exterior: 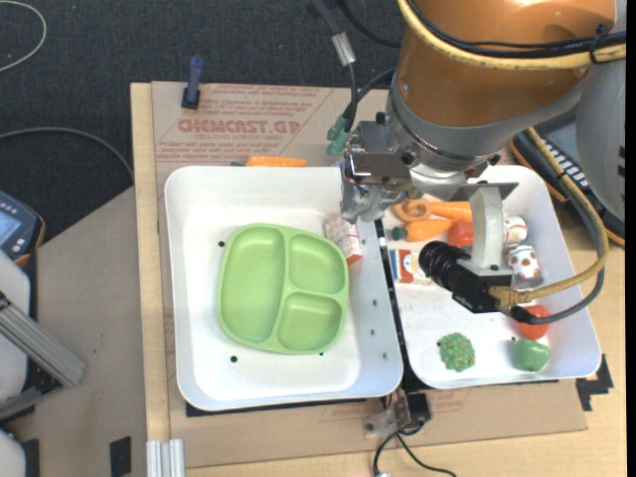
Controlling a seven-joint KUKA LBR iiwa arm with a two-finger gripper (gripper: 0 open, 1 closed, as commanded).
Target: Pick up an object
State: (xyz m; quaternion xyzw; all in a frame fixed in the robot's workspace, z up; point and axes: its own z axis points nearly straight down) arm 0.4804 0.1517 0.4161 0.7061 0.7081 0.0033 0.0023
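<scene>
**Two bins, arm low over the dividing rim**

- End effector (356, 205): low over the inner rims where the two bins meet, toward the 12 o'clock end. Open or closed: cannot tell, as the wrist hides the tip.
- Small pink-and-white object (343, 235): in the left bin (189, 266), just beside the end effector at its 7 o'clock, close to the bin's right wall. Too small to make out its long axis or heading.
- Arm (507, 58): enters from 2 o'clock, its orange band filling the upper right, wrist pointing down at the bins.
- Green divided plate (283, 288): centre of the left bin, at 8 o'clock from the end effector, apart from the pink object.
- Right bin (566, 356): orange pieces (437, 222) near its 12 o'clock end, partly under the arm; a green fuzzy ball (456, 352) and a green rounded piece (532, 354) at its 6 o'clock end.
- Worktop (248, 117): a brown board with red lettering under both bins.
</scene>
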